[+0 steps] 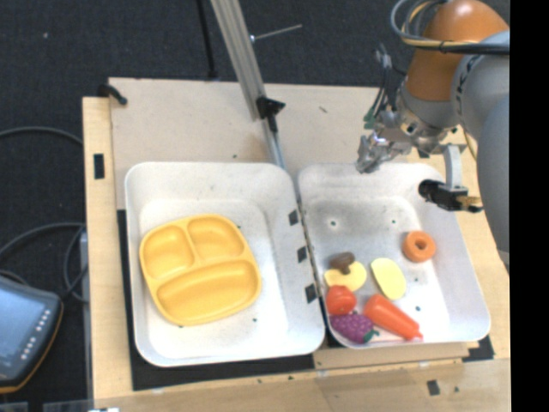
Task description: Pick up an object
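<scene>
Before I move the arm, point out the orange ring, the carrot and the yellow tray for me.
orange ring (pixel 419 246), camera view, on its right-hand rim.
carrot (pixel 393 317), camera view, on the middle of its orange body.
yellow tray (pixel 206 286), camera view, on the floor of its large front compartment.

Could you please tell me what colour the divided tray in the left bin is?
The divided plastic tray is yellow, seen clearly in the camera view, lying in the left white bin.

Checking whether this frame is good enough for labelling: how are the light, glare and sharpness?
Camera view: even, soft light; mild glare on the orange band; the gripper is small and blurred; the toy food, like the carrot, is soft-edged but readable; the yellow tray is clear.
</scene>
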### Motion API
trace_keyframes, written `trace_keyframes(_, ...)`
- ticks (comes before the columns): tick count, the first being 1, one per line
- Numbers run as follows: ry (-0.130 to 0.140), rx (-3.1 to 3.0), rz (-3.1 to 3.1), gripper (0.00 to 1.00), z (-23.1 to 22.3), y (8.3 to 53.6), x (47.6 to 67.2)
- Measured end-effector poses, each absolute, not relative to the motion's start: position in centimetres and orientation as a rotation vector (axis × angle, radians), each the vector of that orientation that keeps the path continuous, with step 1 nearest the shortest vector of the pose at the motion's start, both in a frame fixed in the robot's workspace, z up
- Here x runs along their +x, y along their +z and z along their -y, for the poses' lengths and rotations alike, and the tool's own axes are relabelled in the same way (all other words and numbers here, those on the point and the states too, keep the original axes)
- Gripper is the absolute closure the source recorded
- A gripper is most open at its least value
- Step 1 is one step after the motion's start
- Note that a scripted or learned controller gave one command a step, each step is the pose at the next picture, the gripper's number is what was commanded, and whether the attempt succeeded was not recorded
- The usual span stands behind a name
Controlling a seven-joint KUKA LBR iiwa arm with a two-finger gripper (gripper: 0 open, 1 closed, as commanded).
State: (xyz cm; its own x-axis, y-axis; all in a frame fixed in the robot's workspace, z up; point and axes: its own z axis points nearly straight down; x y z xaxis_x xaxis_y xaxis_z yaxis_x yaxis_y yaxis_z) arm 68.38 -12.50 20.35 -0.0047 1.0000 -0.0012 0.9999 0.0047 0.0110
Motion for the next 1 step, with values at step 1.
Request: trace_keyframes(1, 0.0, 2.223, -2.216, 1.0, 16.53, 23.1, 64.78)
